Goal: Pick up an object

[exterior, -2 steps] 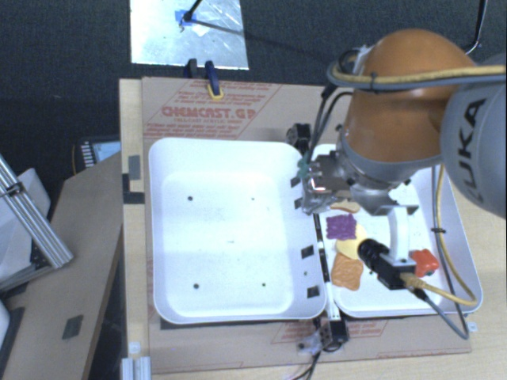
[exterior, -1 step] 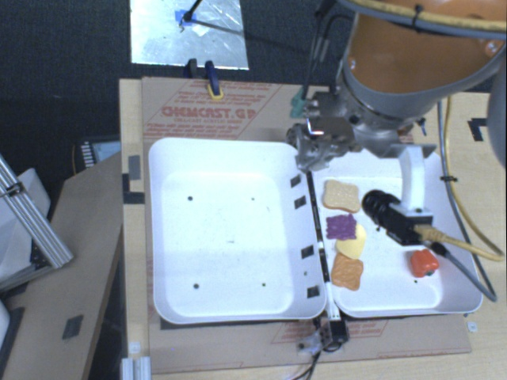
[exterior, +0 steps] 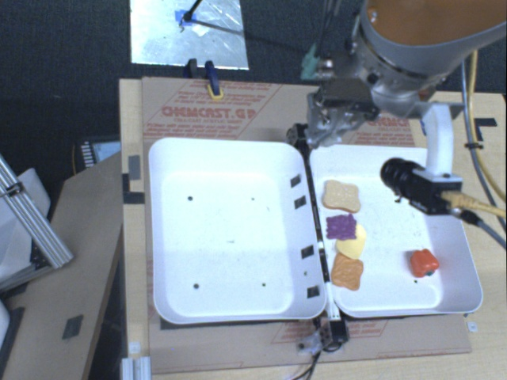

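Note:
In the right bin (exterior: 455, 291), along its left wall, lie four toy foods in a column: a beige bread slice (exterior: 342, 196), a purple piece (exterior: 341, 226), a pale yellow piece (exterior: 353, 245) and an orange-brown piece (exterior: 347, 272). A red pepper-like toy (exterior: 424, 264) sits alone toward the bin's front right. My gripper (exterior: 331, 123) hangs over the bin's far left corner, well above and behind the bread slice, with nothing visibly held.
The left bin (exterior: 158, 212) adjoins the right one along a clipped divider (exterior: 313, 228). Both rest on a cardboard sheet (exterior: 206, 109). A metal plate (exterior: 188, 22) lies behind the bench, and the arm's large body (exterior: 428, 30) overhangs the right bin's far edge.

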`<state>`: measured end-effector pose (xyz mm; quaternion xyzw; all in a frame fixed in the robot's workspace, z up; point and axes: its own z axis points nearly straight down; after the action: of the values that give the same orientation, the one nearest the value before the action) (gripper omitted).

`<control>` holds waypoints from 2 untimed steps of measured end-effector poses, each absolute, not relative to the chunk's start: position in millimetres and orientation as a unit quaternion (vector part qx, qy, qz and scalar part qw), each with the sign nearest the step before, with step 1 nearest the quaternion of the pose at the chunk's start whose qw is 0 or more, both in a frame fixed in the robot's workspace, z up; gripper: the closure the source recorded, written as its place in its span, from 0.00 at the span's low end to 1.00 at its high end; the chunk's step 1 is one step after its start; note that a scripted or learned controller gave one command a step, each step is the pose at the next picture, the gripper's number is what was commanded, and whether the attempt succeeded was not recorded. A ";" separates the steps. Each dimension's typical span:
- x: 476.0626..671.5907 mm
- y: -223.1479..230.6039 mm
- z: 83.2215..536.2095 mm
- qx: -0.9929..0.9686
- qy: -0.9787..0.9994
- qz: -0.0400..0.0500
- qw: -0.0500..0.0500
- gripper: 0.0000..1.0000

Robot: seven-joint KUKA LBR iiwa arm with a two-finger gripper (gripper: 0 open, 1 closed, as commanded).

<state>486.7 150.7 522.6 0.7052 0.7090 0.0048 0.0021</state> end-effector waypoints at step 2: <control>486.4 224.7 535.0 0.706 0.709 0.001 0.000 0.00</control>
<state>486.4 224.7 535.0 0.7056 0.7086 0.0011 0.0001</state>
